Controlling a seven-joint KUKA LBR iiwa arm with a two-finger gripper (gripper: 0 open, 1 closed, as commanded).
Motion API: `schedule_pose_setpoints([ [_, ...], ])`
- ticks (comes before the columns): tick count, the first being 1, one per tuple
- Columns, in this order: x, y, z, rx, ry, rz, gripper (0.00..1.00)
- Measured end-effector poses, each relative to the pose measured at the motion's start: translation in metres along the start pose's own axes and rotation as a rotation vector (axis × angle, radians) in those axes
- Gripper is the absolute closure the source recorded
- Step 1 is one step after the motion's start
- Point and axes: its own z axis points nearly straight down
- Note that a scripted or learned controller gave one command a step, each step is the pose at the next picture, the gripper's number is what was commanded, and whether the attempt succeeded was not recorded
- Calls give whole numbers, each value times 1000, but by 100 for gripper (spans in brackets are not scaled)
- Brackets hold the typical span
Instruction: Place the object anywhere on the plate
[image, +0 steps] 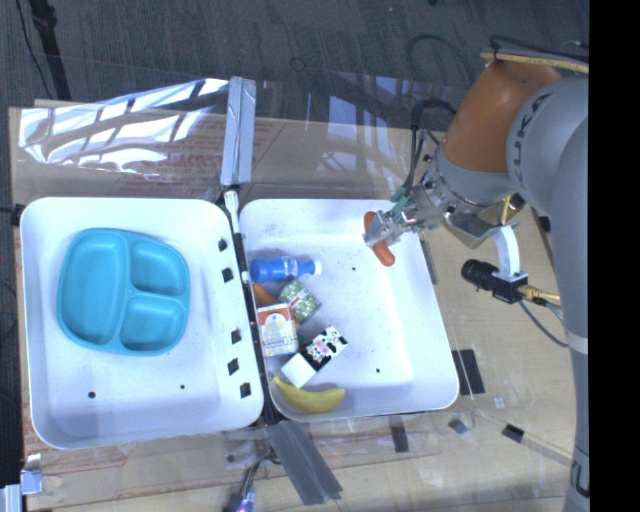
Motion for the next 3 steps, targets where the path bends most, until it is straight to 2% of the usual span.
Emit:
schedule_pose_setpoints([
  [1, 78, 24, 3, 3, 1, -89, 100],
  [2, 126, 1, 0, 3, 1, -335, 100],
  [3, 209, 37, 29, 3, 1, -596, 100],
])
